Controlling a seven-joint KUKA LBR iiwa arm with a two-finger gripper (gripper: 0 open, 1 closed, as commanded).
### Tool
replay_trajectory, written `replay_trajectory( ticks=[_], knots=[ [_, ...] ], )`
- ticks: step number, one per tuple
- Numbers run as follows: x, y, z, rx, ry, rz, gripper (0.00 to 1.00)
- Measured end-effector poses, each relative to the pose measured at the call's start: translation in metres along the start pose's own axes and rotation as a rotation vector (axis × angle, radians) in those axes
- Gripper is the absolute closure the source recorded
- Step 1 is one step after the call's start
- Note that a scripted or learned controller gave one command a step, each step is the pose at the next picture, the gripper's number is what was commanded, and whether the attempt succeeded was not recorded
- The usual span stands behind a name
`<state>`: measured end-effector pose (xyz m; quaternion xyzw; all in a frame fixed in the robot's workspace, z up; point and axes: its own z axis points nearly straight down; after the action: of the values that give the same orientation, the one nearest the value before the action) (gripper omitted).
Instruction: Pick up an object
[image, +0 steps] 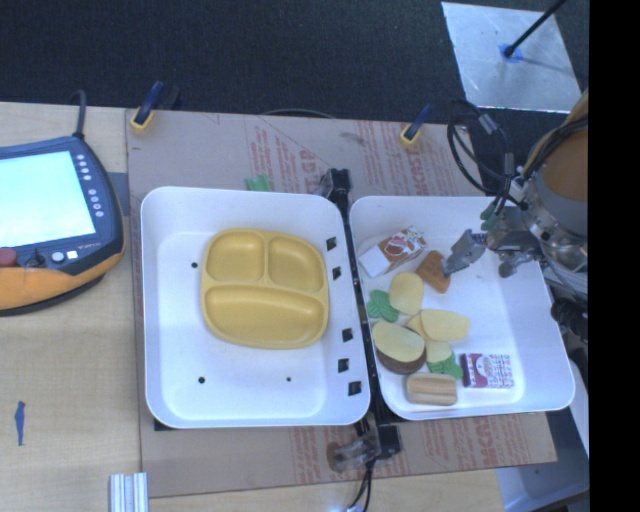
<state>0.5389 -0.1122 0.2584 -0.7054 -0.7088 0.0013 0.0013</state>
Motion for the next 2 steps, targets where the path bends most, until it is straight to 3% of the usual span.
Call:
replay_trajectory(
  ticks=[1,2],
  knots=[
    [-0.01,0.055,0.153,0.009,0.0,-0.002,0.0],
    [-0.006,0.113,0.156,0.036,-0.003,-0.006,0.0]
  ],
)
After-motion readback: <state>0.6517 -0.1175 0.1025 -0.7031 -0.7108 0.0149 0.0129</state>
